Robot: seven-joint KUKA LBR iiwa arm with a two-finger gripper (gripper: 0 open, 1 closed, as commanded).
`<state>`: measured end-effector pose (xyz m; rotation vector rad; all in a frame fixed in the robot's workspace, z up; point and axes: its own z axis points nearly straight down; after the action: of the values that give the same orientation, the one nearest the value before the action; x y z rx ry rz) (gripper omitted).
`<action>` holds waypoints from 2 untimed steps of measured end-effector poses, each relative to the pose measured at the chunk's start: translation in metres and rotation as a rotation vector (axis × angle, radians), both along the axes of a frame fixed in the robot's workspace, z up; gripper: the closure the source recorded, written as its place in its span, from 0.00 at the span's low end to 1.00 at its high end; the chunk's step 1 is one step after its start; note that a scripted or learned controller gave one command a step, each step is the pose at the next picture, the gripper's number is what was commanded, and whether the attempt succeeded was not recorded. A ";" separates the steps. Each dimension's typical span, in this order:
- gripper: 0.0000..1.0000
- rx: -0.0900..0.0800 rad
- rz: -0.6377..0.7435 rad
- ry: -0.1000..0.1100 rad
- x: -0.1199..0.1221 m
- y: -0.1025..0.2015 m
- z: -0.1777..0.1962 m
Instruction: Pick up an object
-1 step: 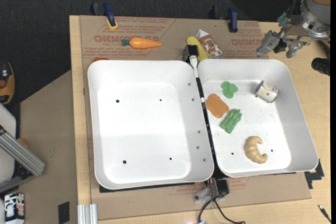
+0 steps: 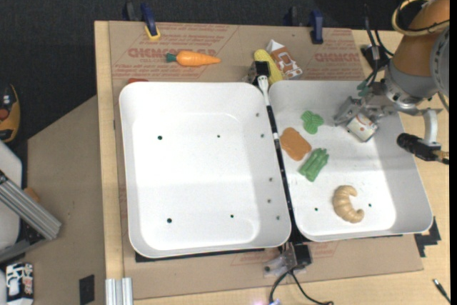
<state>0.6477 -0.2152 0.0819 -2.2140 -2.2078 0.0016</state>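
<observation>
A small white block (image 2: 362,128) is seen directly beneath the gripper (image 2: 357,118) in the right bin (image 2: 400,221); whether it is clasped cannot be told.

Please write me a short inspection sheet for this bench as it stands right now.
Surface: cardboard-covered bench bearing two shallow white bins side by side.
Job's things: right bin holds a croissant, an orange flat piece, a green leafy piece, a green ridged piece and a small white item under the gripper.
Clutter: carrot and a yellow-and-orange item on the board behind the bins.
Grippers: gripper low in the right bin, at the white item; hold not confirmed.
Cables: black cables beside the arm; a wire at the front edge.
Surroundings: blue clamps on the back edge; dark floor.
</observation>
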 end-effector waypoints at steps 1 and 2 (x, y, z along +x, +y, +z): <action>1.00 -0.010 0.005 -0.014 0.004 0.000 0.021; 1.00 -0.014 0.003 -0.020 0.002 -0.009 0.079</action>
<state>0.6493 -0.2245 0.1614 -2.2278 -2.2281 -0.0048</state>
